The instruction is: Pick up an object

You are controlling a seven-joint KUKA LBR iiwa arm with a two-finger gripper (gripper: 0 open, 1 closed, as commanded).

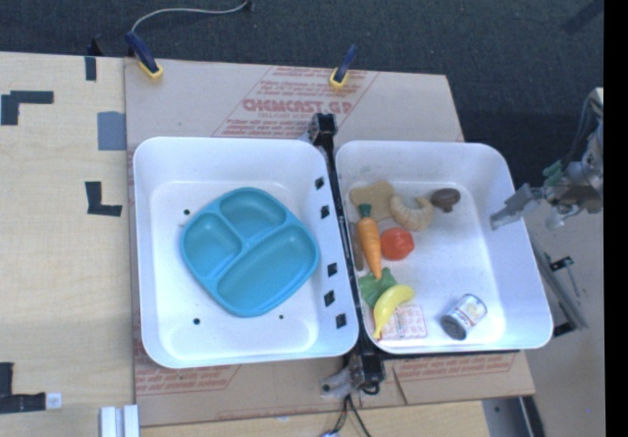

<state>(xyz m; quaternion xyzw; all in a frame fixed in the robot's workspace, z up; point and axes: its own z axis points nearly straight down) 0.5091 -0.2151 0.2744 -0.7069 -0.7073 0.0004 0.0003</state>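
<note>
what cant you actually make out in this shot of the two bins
- Arm's grey gripper, camera view: cut off by the right edge, blurred; open or shut, I cannot tell.
- Small silver can in the right white bin: label too small to read.
- Flat printed card: print too small, partly covered by the yellow toy banana.
- Green toy piece: overlapped by the banana and the orange toy carrot, so its kind is unclear.

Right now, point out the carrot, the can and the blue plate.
carrot (370, 243): camera view, middle of the orange body.
can (463, 315): camera view, side wall of the small tin, right bin.
blue plate (251, 250): camera view, ridge between its compartments, left bin.
</note>
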